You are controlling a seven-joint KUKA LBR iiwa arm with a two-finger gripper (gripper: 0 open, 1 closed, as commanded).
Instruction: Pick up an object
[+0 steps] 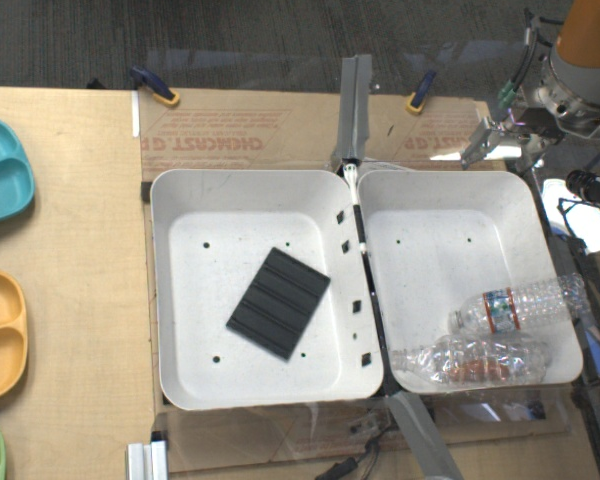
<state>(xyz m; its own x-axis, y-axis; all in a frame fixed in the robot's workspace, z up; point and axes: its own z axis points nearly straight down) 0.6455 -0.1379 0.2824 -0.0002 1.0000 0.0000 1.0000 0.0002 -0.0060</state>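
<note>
left bin (pixel 180 388): open around black pad (pixel 278 302) | right bin (pixel 430 193): bottles (pixel 500 333) crowd near corner

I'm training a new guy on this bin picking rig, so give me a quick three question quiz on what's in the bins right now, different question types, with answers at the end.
1. True or false: the black pad lies in the left bin.
2. Which lies in the right bin? A) black pad B) clear bottle C) teal tray
3. Fill in: the gripper hangs above the right bin's far ____ corner.

Key: 1 true. 2 B; the bottle lies on its side, near a crumpled clear bag. 3 right.
</note>
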